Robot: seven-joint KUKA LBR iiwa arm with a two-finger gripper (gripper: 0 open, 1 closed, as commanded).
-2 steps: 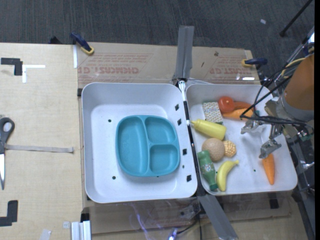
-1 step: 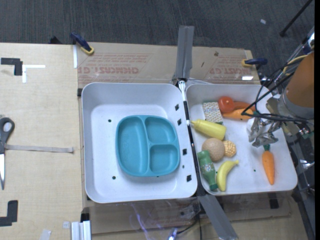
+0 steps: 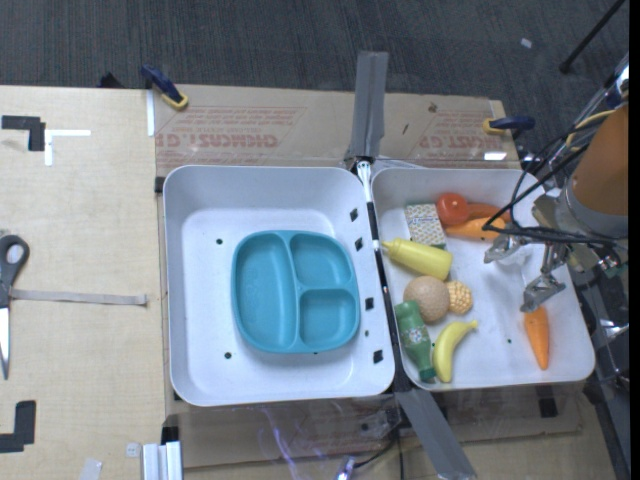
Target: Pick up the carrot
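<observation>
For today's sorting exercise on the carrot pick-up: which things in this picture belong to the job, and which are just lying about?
Belong to the job:
carrot, near the right bin's front right corner
gripper, just above the carrot

Just lying about:
blue tray in the left bin
banana
mustard bottle
green bottle
corn
scissors on the bench

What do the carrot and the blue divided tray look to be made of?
Carrot: probably moulded plastic toy food, smooth and evenly orange with no leafy top, though the look leaves rubber open. Blue divided tray: likely hard plastic with a matte to satin finish, uniform teal, with rounded moulded compartment walls.
</observation>
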